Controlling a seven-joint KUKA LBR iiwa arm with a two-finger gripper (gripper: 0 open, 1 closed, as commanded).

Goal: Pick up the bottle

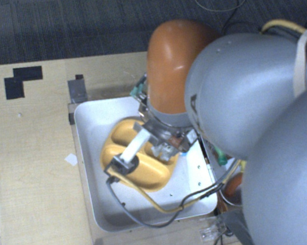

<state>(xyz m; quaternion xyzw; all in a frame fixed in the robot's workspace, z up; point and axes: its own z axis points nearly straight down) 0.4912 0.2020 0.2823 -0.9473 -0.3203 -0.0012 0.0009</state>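
Observation:
A large yellow rounded thing [150, 174], possibly the bottle, lies in the middle of the left bin [93, 156]. A second yellow lobe [122, 133] shows just behind it; I cannot tell whether they are one object. My gripper [165, 144] is low in this bin, right over the yellow thing's right side, and the wrist hides most of it. No object shows between its fingers.
The grey arm with its orange band [176, 64] covers the right bin and the left bin's right part. A green thing [137, 90] peeks out at the left bin's far edge. Another green bit [220, 157] and an orange-brown thing [234, 184] show under the arm.

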